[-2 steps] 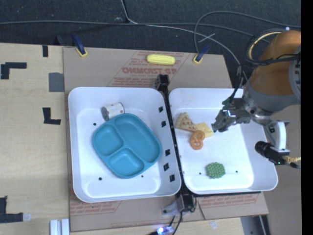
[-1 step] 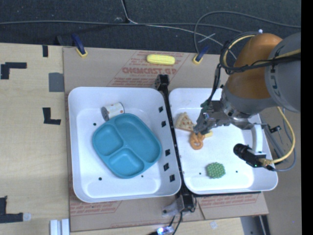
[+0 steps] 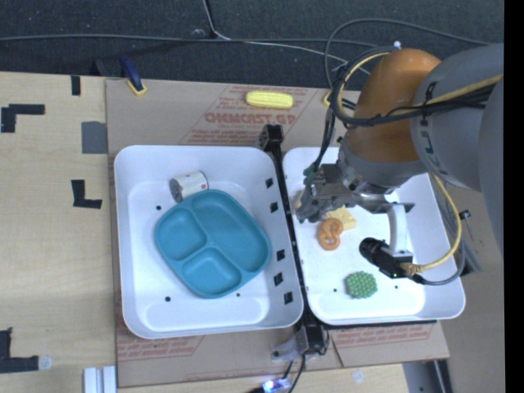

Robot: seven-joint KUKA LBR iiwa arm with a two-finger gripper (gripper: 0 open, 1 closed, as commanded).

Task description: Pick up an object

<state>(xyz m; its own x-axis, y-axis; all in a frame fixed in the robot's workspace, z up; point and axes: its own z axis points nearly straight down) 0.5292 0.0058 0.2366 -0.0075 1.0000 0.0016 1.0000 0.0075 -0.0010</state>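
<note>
My gripper (image 3: 313, 207) reaches down into the right bin (image 3: 442, 301) near its left wall. Just right of it lie an orange pretzel-shaped piece (image 3: 330, 236) and a pale yellow piece (image 3: 344, 219), partly under the wrist. A green bumpy ball (image 3: 360, 285) sits nearer the front of the same bin. In the left bin (image 3: 131, 219) a blue divided plate (image 3: 211, 242) lies flat, with a small white and red can (image 3: 188, 185) on its side behind it. Nothing shows between the fingers.
A yellow corn cob (image 3: 268, 100) lies on the cardboard behind the bins. The black divider (image 3: 282, 211) runs between the two bins, close to the gripper. The arm's bulk covers the back of the right bin.
</note>
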